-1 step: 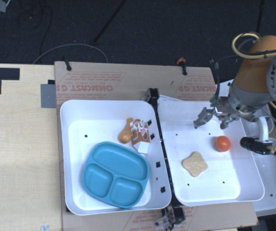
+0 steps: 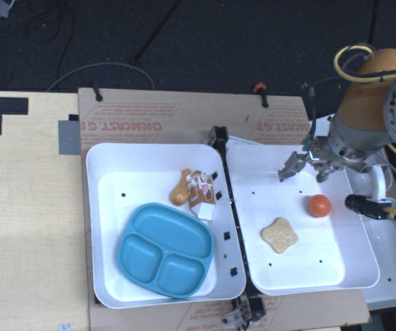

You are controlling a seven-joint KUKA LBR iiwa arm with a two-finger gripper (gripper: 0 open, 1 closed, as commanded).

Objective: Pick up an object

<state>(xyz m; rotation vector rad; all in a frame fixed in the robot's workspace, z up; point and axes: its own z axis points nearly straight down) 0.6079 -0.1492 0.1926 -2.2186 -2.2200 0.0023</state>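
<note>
Where the pale wooden bench [image 2: 25, 219] meets dark floor, two white bins sit on cardboard. Right bin [image 2: 363, 271]: small round orange-red ball [image 2: 319, 205], just beside a tan biscuit-shaped piece [image 2: 279, 235]. Gripper [image 2: 307, 167] hangs above, fingers spread apart, holding nothing. Left bin [image 2: 105, 178]: blue divided plate [image 2: 165, 249], brown toys [image 2: 194, 188].

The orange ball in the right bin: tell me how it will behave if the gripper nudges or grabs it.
The orange ball looks round and smooth, so it will probably roll across the right bin if nudged. It may squirt from a two-finger pinch. It looks small, likely light.
</note>
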